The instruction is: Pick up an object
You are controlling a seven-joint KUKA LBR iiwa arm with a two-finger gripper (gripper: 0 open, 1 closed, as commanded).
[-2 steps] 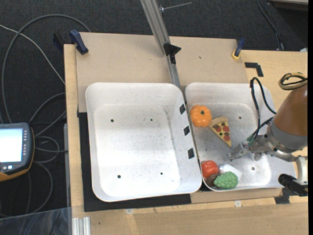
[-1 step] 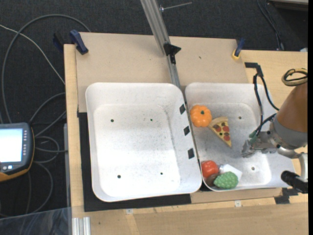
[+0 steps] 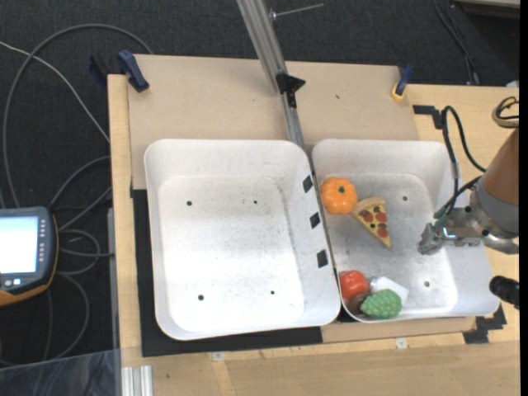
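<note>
In the right bin lie an orange pumpkin, a pizza slice, a red tomato and a green bumpy piece beside a white scrap. My gripper hangs low over the bin's right side, to the right of the pizza slice and apart from it. Nothing shows between its fingers.
The left bin stands beside the right one, with black clips along the shared rim. A metal pole slants down to the bins' far edge. Cables run by the right bin's far corner. A handheld screen lies off the bench at left.
</note>
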